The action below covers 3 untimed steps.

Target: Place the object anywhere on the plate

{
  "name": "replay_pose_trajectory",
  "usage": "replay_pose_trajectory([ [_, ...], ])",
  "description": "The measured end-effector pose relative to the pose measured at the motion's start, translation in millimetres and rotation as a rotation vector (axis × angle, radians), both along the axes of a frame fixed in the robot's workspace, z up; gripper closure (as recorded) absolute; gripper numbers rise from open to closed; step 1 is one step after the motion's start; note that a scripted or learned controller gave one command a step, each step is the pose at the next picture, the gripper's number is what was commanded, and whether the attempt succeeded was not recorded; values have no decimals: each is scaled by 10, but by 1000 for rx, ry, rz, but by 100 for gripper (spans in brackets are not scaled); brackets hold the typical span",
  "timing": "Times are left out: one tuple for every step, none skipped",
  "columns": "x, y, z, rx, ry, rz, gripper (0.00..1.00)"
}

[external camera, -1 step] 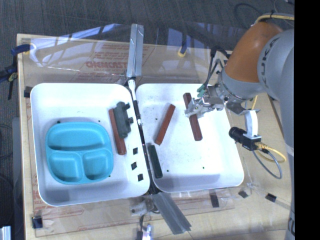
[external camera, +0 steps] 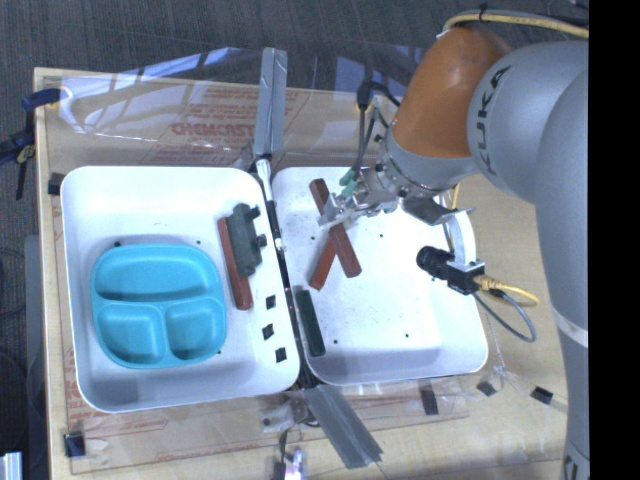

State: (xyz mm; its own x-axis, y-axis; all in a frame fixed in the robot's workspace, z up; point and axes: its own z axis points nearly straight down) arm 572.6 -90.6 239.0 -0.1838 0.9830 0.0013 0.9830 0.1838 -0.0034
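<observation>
A pale wooden desk (external camera: 130, 98) carries two shallow white plastic bins side by side, seen from above at a slant. The grey robot arm with its orange band (external camera: 450, 88) reaches in from the right and bends down over the right-hand bin (external camera: 400, 318). The left-hand bin (external camera: 100, 193) holds a light-blue plastic plate with three compartments (external camera: 157, 303), lying toward that bin's near left part, with nothing resting on it. Along the same bin's right side lies a long reddish-brown wooden stick (external camera: 236, 265), with a dark grey blocky object (external camera: 246, 236) just beside it. In the right-hand bin two more reddish-brown sticks (external camera: 334, 236) lie crossed over one another in the far left part (one running from the far wall toward the centre, the other slanting across its lower end). The arm's claw (external camera: 352, 204) hangs directly over the upper part of these crossed sticks; whether its fingers are parted or closed cannot be told from this angle, nor whether it touches a stick. A thin dark grey bar (external camera: 309, 322) lies along the right-hand bin's left wall, near the front.
</observation>
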Motion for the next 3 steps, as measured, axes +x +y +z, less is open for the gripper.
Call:
replay_pose_trajectory([
  [25,921,-490,-1,1,94,100],
  [-403,1541,-484,-1,1,-2,100],
  [-276,2048,-807,-2,3,60,100],
])
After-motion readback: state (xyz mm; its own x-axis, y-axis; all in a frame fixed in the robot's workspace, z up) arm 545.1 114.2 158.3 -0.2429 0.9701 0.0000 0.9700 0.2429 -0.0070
